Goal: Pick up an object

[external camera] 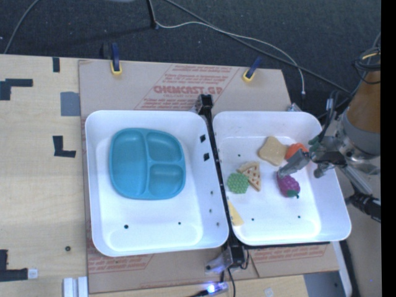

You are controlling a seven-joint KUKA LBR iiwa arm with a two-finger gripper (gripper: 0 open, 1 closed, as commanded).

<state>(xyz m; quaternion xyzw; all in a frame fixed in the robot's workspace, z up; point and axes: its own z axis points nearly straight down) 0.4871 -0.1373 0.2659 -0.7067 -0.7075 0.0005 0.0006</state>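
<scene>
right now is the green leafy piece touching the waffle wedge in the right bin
Touching. The camera view shows the green leafy piece pressed against the left edge of the waffle wedge, with no white bin floor between them.

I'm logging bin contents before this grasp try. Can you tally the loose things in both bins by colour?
Blue: 1, divided plate
Tan: 2, bread slice, pizza wedge
Green: 1, leafy piece
Purple: 1, grape bunch
Orange: 1, small piece
Yellow: 1, wedge
Total: 7
</scene>
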